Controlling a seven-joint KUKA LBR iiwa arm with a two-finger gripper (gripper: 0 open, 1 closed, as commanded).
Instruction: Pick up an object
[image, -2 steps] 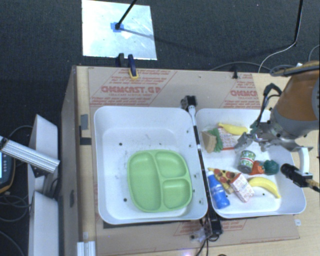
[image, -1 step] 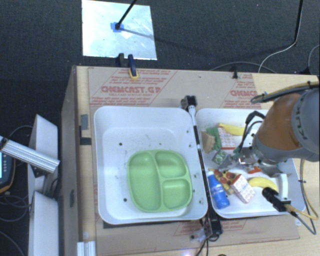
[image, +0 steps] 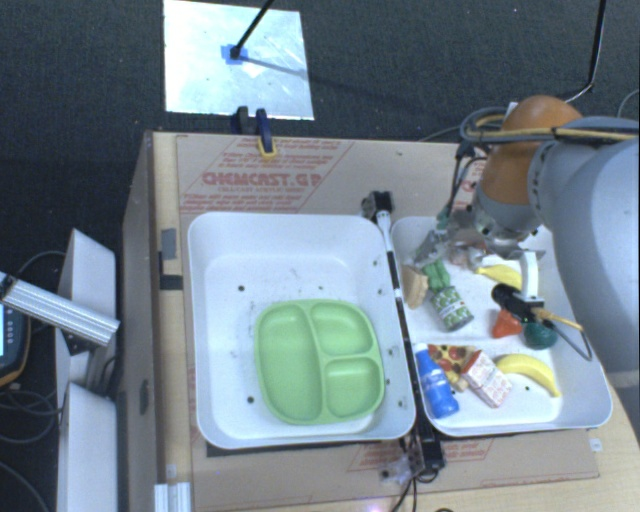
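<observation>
From my seat I see the claw (image: 452, 245) low over the far corner of the right bin (image: 597, 400), but the wrist hides it and I cannot tell how it is set, nor whether anything is in it. Just below it lies a small green bottle (image: 447, 298) with a printed label, and that is the object I judge it is nearest to taking. The bottle looks like stiff, light toy plastic, smooth and round, so I expect it to roll or squirt sideways if it is squeezed off centre; I would close across the middle of its body, square to its long axis, not at the narrow neck. Touching the bottle on its left is a pale, tan piece (image: 414, 287) I cannot name, which leaves little room for a finger there. Further down from the claw sit a blue bottle (image: 436, 381), a pizza slice (image: 455, 360) and a small carton (image: 486, 379), closely packed. To the claw's right are a yellow banana (image: 500, 272) and, lower, a second banana (image: 530, 371); both look light and curved. Well to the left, in the other bin (image: 215, 250), rests a green divided plate (image: 320, 360).
</observation>
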